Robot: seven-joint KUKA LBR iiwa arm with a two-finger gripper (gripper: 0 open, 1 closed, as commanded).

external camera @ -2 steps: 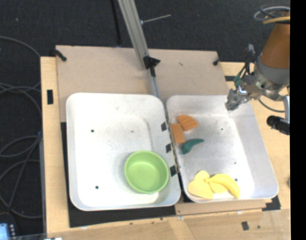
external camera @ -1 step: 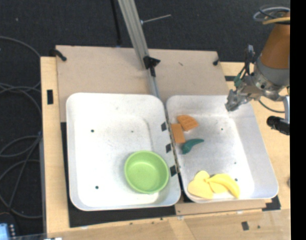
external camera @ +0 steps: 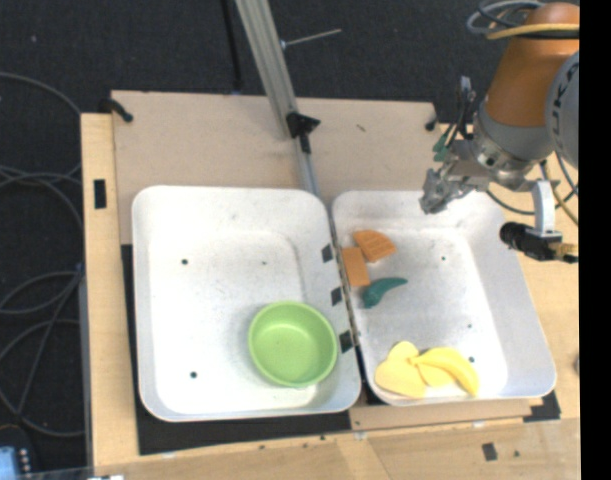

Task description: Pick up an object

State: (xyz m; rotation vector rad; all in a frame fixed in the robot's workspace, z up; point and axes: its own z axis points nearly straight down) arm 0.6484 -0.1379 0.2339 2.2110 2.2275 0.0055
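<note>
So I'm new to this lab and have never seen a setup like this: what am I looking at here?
This is one camera fixed above a bench, looking down at a slant. The grey and orange machine at the right is a robot arm; its hand hovers over the far edge of the right bin with nothing in it. That bin holds orange pieces, a small teal object and yellow banana-like shapes. The left bin holds a green bowl.

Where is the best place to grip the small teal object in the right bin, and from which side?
Probably the thin tail end of the teal object, from straight above. It lies flat and apart from the bin wall; its thicker end sits close to the orange pieces.
</note>
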